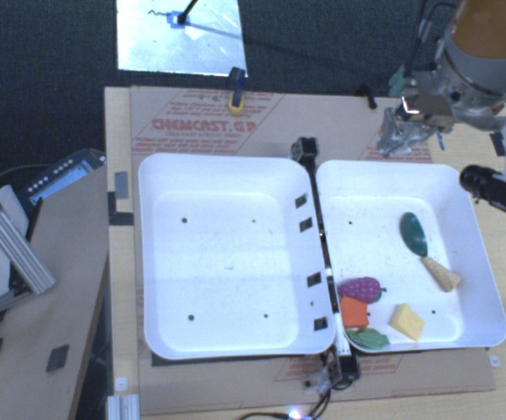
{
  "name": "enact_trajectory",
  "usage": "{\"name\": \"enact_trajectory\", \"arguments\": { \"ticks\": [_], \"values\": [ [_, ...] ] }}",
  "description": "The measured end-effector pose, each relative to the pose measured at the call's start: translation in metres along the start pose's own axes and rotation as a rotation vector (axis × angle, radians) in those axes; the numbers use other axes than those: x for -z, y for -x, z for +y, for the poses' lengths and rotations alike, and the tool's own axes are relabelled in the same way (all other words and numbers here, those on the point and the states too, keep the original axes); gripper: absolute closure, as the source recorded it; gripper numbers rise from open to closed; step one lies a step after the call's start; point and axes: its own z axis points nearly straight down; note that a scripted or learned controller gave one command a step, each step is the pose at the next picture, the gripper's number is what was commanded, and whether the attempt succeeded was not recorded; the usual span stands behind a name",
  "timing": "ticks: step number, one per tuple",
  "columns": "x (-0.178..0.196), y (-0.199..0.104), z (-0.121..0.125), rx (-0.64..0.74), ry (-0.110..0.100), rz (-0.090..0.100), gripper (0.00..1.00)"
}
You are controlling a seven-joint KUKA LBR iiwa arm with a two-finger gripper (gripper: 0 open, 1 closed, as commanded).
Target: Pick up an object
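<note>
- Dark carpet surrounds a bench (463, 370) topped with a printed cardboard sheet (202, 122), on which two shallow white bins sit side by side, clipped together along their shared edge.
- Left bin (227, 252) has nothing on its floor; right bin (411, 201) carries every object, all crowded toward its near side.
- A green spoon with a tan handle (424, 245) lies at a slant in the right part of that bin.
- Along the near left corner sit a purple grape-like toy (361, 288), an orange block (354, 311) touching it, and a small green piece (368, 338) at the rim; a yellow wedge (406, 321) lies just right of them.
- The gripper (399, 136) hangs beyond the far edge of the right bin, above the cardboard, with nothing visible between its fingers; how wide they stand is too blurred to judge.
- Every candidate lies nearer the camera than the tool, well apart from it; the spoon is closest, the cluster farthest.
- Risks, as I judge them: the purple, orange and green pieces touch, so a descent there could nudge neighbours or close on two at once.
- The green piece and the orange block hug the bin wall, which could block a finger.
- The spoon's thin, slanted handle may slip out if the fingers are not aligned across it.
</note>
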Motion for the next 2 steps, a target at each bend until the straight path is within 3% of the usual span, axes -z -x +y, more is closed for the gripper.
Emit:
{"name": "enact_trajectory", "arguments": {
  "ticks": [1, 2],
  "values": [
    [-0.112, -0.054, 0.006, 0.001, -0.020, 0.000, 1.00],
    [0.015, -0.088, 0.031, -0.001, 0.005, 0.002, 1.00]
  ]
}}
